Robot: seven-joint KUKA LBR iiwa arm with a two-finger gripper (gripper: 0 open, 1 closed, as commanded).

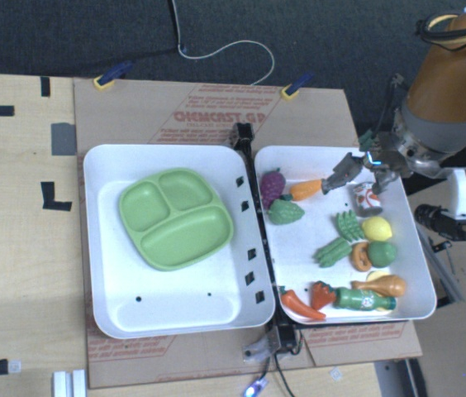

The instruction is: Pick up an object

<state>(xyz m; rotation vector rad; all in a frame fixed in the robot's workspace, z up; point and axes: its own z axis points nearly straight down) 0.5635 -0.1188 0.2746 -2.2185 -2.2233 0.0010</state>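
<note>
Dark carpet runs behind a wooden desk (18, 246) topped with a cardboard sheet (216, 114), and on it two white bins sit side by side. From where I stand the arm (444, 81) leans in from the right, and its hand (363, 172) hangs over the far part of the right bin (427, 304), fingers spread wide with nothing between them.

Right under it lie a small red-and-white item (368, 197) and, just left, an orange carrot (306, 190). Further left sit purple grapes (272, 184) and a green leafy piece (285, 212). Nearer are a yellow lemon (377, 228), a green bean bunch (338, 240), a green ball (383, 253), and a green bottle (365, 299) along the near wall.

The toys are crowded, so I'd guess a finger could land on a neighbour and knock the target aside, or the rounded carrot could squirt out as the fingers close. The left bin (101, 246) holds a green divided plate (175, 217).
</note>
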